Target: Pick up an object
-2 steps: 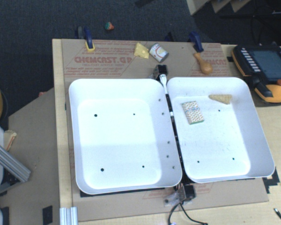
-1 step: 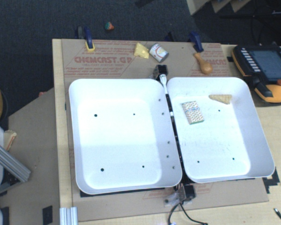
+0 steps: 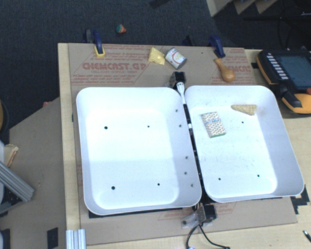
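Since every object lies flat on a surface and nothing is lifted, the pick looks not yet begun, and all of it is left to do. The bench (image 3: 119,66) carries the two bins side by side, their inner rims touching along a dark seam. The left bin (image 3: 83,139) has a plain white floor with a few dark dots. The right bin (image 3: 285,154) holds the likely targets. The larger of them is a patterned block (image 3: 213,124), lying in the far left part of that bin, near the seam. A tan wedge (image 3: 244,108) lies just beyond it towards the far wall, apart from the block. Outside the bins, on the bench's far strip, sit a wooden knob (image 3: 225,71), a yellow scrap (image 3: 156,56) and a small white can (image 3: 175,58), the last two nearly touching. As for the gripper, I cannot tell whether it is wide or narrow. By my judgement the block is the easier pick: it has open floor around it, while the wedge is low and thin.
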You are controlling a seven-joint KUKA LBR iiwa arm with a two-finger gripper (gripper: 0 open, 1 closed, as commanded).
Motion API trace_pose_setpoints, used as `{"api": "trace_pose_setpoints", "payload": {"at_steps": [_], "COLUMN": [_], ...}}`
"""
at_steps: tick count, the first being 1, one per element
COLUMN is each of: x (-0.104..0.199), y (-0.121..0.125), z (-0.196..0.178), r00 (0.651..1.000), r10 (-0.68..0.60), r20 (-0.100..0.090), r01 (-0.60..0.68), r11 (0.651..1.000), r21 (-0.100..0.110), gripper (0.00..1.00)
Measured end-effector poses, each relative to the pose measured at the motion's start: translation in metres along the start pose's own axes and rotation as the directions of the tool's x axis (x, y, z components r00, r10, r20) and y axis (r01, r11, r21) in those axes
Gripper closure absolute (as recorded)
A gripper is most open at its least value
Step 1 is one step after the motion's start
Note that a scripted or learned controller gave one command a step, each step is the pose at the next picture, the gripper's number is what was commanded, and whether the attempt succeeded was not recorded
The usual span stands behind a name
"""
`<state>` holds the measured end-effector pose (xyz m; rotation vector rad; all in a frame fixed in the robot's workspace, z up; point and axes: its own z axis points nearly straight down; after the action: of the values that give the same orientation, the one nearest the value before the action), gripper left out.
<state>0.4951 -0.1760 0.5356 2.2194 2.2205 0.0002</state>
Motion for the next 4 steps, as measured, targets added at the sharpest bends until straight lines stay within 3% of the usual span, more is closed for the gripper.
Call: {"api": "trace_pose_setpoints", "payload": {"at_steps": [1,2,3,4], "x": [0.000,0.000,0.090,0.084], "y": [0.001,0.001,0.005,0.006], "z": [-0.011,-0.011,0.133,0.114], "r00": [1.000,1.000,1.000,1.000], "r10": [-0.001,0.000,-0.008,0.000], "r20": [0.003,0.003,-0.006,0.001], "r01": [0.001,0.000,0.008,0.000], "r11": [1.000,1.000,1.000,1.000], "r21": [-0.006,-0.004,0.017,-0.004], "gripper": [1.00,0.00,0.00,1.00]}}
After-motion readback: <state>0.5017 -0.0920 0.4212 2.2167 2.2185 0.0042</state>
